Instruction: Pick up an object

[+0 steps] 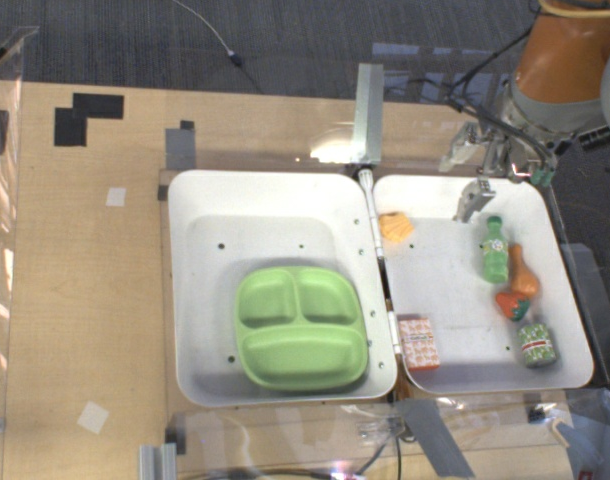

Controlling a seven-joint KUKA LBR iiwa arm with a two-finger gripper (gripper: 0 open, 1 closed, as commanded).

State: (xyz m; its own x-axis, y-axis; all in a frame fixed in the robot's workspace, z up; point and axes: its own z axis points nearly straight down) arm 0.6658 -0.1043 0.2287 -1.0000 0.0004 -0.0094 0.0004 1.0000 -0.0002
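Nearest the camera, in the left bin (pixel 185 268), a green divided tray (pixel 301 327) with three compartments lies flat toward the near edge. Right bin (pixel 440 268) (adjoining the left along a shared divider) holds all the loose objects. A small patterned box (pixel 418 341) sits at its near left corner, close against the divider. A small can with a green and red label (pixel 536 345) rests near the near right corner. Just beyond the can lies an orange and red toy (pixel 516 287), its red end toward the can; a green bottle (pixel 494 249) lies just beside it on the left, the two apparently touching. A yellow-orange piece (pixel 395 227) sits by the divider toward the far side, well apart from the other items. Gripper (pixel 474 200) hangs over the far edge of the right bin, above and slightly left of the green bottle, with nothing visible between its fingers; whether the fingers are spread or closed cannot be told. Grey arm with orange band (pixel 575 30) enters from the upper right
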